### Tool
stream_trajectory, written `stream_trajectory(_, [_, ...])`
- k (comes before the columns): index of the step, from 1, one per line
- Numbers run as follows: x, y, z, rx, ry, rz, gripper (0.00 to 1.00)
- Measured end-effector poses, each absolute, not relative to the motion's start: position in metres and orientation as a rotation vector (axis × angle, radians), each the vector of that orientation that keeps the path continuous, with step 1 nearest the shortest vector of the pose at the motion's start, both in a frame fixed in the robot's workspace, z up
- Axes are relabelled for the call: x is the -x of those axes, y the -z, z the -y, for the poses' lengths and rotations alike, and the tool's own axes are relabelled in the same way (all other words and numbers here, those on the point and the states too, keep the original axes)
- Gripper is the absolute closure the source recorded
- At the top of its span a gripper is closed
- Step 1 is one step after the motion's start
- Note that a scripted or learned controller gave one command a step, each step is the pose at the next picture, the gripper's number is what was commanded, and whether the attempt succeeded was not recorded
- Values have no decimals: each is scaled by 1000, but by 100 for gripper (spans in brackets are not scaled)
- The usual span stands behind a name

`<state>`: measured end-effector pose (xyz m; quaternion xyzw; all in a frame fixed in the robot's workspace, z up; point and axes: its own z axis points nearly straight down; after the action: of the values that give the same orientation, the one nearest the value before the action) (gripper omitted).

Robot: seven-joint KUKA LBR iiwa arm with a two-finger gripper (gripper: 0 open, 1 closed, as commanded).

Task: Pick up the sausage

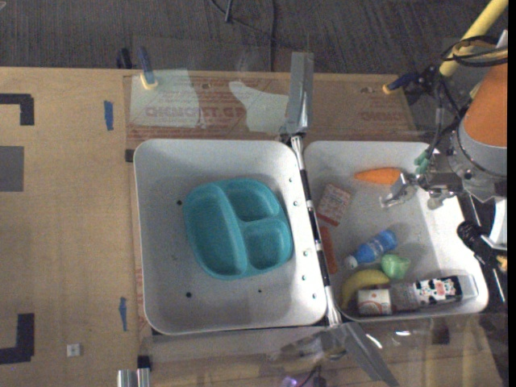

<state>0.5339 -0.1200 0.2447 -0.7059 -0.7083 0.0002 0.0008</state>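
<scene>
The grey arm's jaws (411, 190) hover over the right white bin (451, 240) around 2 o'clock, and honestly can't tell if they're open or closed. The long thin orange-red sausage (326, 250) lies along that bin's left wall (about 9 o'clock), just below a small pink-and-white packet (334, 204). A teal divided plastic tray (239, 228) sits in the left white bin (161, 280).

My arm enters from right, orange band above wrist at frame edge. Wrist bent inward, end effector (397, 193) stretched leftward, low over right bin. Metal fingers (390, 201) point left (spread hard to judge from here).
</scene>
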Motion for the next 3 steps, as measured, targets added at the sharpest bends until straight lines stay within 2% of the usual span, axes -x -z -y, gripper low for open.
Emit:
stream_trajectory(1, [-535,-255,121,2219,1,2225,100])
stream_trajectory(2, [-568,-90,94,2133,13,2316,100])
stream_trajectory(3, [-597,-275,92,2567,0,1814,100])
